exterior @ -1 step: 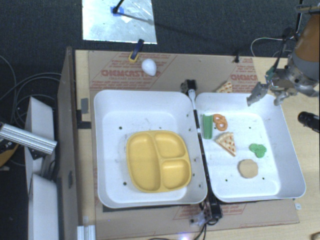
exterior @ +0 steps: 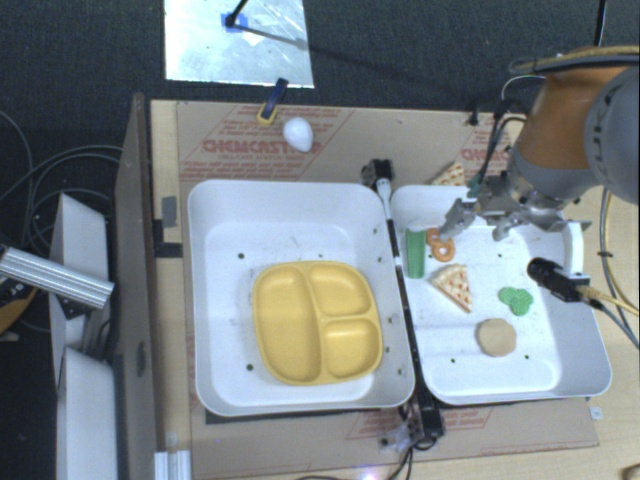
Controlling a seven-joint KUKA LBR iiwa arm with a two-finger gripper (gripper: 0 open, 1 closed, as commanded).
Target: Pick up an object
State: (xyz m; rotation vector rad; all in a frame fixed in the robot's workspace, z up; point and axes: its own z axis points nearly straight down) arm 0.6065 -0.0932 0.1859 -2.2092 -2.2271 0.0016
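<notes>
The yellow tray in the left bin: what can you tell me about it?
The yellow tray looks like smooth moulded plastic with rounded corners, divided into three compartments: one long one on its left, two smaller on its right. It lies flat, slightly turned, on the floor of the left bin, near the front. Nothing lies in it and the arm is away from it.

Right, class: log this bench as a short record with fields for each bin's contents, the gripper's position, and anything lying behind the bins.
left bin: yellow divided tray
right bin: green block, orange ring, pizza slice, green piece, round biscuit
gripper: above the right bin's back edge, near the orange ring
behind the bins: white egg on cardboard
</notes>
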